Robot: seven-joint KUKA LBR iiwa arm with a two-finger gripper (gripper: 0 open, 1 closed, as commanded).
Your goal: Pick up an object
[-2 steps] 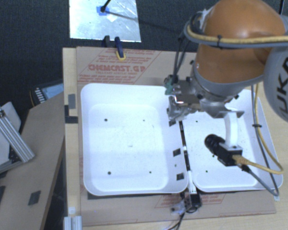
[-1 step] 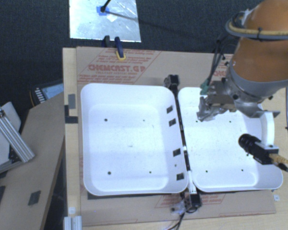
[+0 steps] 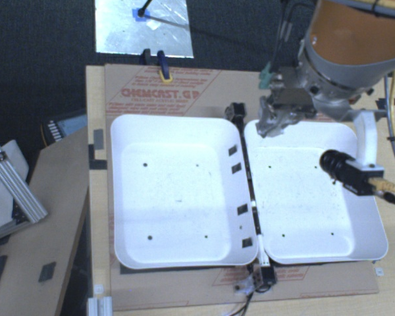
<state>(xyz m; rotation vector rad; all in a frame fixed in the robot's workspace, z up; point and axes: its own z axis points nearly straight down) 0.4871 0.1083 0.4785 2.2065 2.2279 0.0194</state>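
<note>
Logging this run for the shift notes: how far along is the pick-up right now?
Done: nothing looks picked up. In hand: the arm has its gripper over the far edge of the right bin, near the divide with the left bin; I can't tell whether anything sits between the fingers. Left: a visible grasp and lift. I see no loose object on either bin floor, just dark specks.
</note>
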